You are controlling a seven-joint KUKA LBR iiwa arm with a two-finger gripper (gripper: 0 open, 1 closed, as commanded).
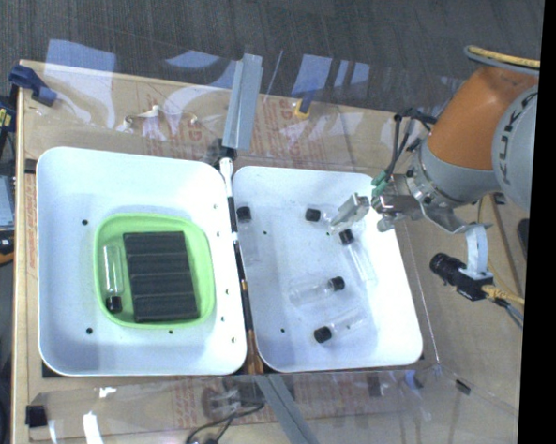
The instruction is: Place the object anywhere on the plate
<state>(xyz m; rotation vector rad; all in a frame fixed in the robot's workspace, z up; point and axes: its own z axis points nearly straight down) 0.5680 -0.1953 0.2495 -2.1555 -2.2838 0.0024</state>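
Note:
A green plate lies in the left bin. On it rest a dark ridged block and, along its left side, a clear vial with a black cap at its near end. My gripper hangs low over the back right part of the right bin. Just in front of it lies a clear vial with a black cap. I see nothing held in the gripper.
Several more clear vials with black caps lie in the right bin: one at the middle, one near the front, small ones at the back and by the left wall. A raised divider separates the bins.

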